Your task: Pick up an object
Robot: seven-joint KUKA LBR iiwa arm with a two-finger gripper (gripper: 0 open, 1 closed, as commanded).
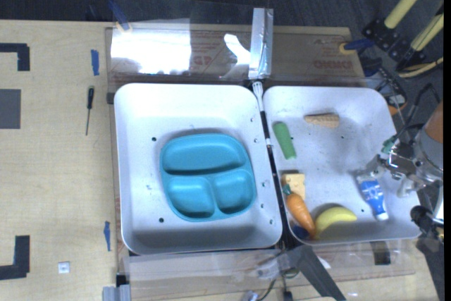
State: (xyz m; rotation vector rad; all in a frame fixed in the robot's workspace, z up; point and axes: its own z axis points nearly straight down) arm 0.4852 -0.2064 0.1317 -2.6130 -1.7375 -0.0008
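Fruit crowds the right bin's [331, 99] near edge: banana [337, 217], carrot [300, 213]. Just beyond, the gripper [386, 167] hovers over a blue tube [372, 197], likely its target; finger state cannot be told. Farther off lies a green cylinder [284, 139].

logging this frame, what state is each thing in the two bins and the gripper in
blue tray: lying flat in the left bin, compartments up
green stick: lying flat, right bin
tan roll: lying flat, apart from the rest
cheese wedge: touching the carrot
banana: lying beside the carrot
blue tube: lying under the gripper
gripper: low over the tube, grip unclear
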